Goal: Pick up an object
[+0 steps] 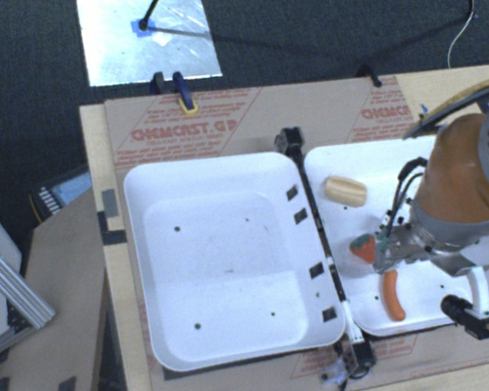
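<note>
The gripper (384, 250) is positioned low in the right bin (401, 152), just beside a red object (362, 248). An orange sausage-shaped object (391, 295) and a tan block (346, 189) are seen nearby.

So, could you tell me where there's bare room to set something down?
The left bin is bare wall to wall. The right bin is crowded: bread roll, red piece and sausage sit by the gripper, with a free strip along its far wall.
</note>
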Controlling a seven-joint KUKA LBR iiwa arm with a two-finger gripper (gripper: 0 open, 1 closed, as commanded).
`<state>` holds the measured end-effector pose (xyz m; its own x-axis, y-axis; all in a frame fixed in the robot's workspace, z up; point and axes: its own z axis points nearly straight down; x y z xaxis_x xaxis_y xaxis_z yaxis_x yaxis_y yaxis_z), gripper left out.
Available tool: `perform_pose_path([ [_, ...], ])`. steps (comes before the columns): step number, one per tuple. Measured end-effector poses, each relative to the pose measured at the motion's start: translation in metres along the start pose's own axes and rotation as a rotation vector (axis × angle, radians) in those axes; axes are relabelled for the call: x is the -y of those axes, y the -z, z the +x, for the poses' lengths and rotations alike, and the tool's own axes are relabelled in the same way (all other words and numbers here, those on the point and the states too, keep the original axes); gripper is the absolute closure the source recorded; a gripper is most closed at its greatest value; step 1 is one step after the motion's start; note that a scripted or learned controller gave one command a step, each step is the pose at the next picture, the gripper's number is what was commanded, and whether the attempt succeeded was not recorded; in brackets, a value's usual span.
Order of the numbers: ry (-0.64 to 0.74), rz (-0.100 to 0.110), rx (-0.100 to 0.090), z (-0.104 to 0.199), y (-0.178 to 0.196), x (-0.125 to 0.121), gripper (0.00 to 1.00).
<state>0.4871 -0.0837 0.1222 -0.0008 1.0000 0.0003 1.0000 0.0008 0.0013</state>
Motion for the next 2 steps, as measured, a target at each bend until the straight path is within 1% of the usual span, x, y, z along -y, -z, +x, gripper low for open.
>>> perform_pose_path([
  [1,0.008,-0.005,0.000,0.052,0.065,-0.022,1.00],
  [2,0.004,-0.010,0.003,0.032,0.202,-0.054,1.00],
])
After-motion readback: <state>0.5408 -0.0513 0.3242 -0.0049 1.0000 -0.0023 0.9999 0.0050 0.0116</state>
